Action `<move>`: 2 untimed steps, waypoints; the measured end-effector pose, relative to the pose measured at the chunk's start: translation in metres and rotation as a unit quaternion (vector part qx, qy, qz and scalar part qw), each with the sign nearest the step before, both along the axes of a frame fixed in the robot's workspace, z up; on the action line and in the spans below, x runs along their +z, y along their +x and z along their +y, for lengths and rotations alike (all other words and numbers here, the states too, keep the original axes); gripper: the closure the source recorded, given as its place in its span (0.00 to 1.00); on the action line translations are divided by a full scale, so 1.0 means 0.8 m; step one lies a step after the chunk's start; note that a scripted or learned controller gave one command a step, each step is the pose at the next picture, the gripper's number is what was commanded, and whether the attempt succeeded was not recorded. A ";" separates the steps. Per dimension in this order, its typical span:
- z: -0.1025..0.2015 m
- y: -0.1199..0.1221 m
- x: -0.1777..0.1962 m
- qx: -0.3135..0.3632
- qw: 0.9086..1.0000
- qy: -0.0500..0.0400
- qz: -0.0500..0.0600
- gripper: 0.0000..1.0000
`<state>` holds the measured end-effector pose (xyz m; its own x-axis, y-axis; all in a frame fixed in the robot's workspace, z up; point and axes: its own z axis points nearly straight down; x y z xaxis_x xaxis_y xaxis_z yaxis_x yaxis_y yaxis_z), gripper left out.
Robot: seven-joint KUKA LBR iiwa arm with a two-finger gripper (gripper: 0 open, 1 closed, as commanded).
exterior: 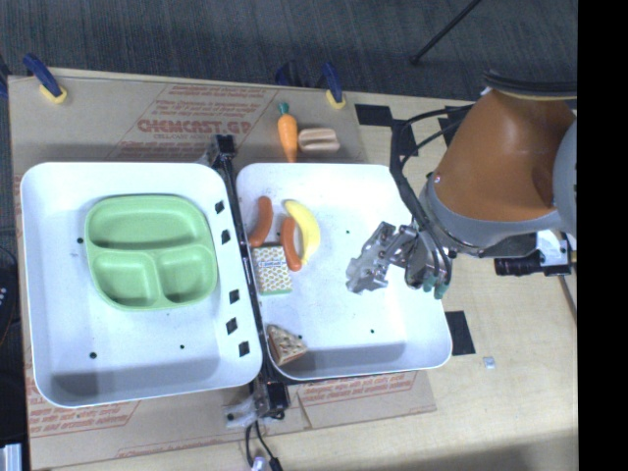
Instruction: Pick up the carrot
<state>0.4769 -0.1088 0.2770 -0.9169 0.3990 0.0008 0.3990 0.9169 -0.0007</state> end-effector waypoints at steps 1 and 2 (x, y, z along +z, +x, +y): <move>-0.096 0.000 0.026 0.102 0.995 -0.001 -0.001 1.00; -0.051 0.000 -0.076 0.312 0.950 0.001 0.000 1.00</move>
<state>0.4767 -0.1496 0.2164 -0.9748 -0.2233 0.0017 -0.2233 0.9748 0.0006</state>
